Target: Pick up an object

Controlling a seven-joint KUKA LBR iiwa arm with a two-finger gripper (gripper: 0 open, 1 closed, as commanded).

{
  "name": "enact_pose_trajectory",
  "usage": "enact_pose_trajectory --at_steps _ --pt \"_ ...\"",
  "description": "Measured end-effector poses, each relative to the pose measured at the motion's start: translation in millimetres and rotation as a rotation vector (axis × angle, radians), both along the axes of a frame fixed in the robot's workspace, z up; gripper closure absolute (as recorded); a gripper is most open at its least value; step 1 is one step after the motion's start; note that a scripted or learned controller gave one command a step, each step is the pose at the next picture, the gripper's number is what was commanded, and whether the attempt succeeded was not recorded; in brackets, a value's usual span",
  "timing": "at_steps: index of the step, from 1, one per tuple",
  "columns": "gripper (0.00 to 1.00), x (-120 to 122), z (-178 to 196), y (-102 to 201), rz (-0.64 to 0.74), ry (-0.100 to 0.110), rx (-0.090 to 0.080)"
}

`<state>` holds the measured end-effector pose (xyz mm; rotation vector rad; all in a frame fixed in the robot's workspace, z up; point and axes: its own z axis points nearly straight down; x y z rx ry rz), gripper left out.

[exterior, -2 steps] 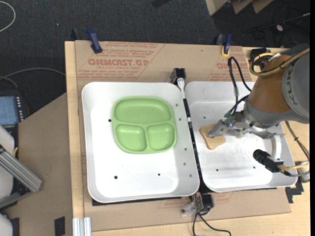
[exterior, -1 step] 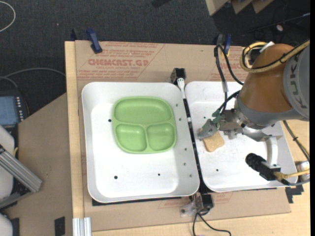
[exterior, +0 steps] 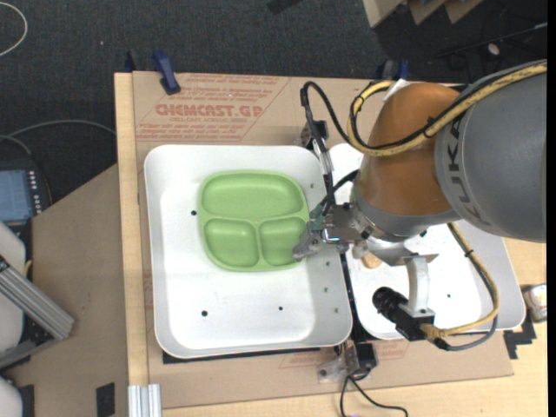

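Below, brown bench [exterior: 200,111], two white bins [exterior: 174,259], dark carpet [exterior: 174,16], tool [exterior: 311,237] state unclear.

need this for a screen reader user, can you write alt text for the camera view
A grey KUKA arm with an orange band reaches in from the right, its gripper at the right edge of a green divided plate lying in the left white bin. The right white bin is largely covered by the arm; both bins sit on a brown board.
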<state>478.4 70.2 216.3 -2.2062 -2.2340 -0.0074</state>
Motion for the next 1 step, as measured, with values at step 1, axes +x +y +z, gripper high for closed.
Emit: enact_pose_trajectory --at_steps 1 --pt "0.0 49.9 44.5 75.8 -0.003 -0.007 -0.001"
